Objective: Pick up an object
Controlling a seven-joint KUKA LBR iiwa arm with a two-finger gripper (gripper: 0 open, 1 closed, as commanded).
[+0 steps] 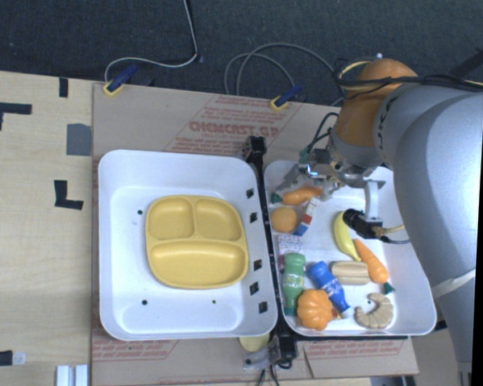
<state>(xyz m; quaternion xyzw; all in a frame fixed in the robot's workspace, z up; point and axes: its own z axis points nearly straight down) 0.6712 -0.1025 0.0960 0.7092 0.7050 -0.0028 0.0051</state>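
Note:
My gripper [310, 180] is lowered into the far left corner of the right bin [418, 296], under the arm's orange band. An orange oblong toy [299, 197] lies directly below it; whether the two touch cannot be made out. A round tan-orange ball [284, 220] and a small white, red and blue tube [306, 218] sit just in front. Farther along the bin lie a banana [344, 235], a carrot [372, 262], a bun [349, 272], a blue bottle [329, 285], a green bottle [293, 272], an orange pumpkin [314, 309] and a tan shrimp-like piece [375, 311].
The left bin [119, 222] holds a yellow divided plate [196, 241]. The bulky grey arm [437, 158] overhangs the right bin's far right side. Black clips line the divider [260, 229] between the bins. Cables run across the dark floor behind the bench.

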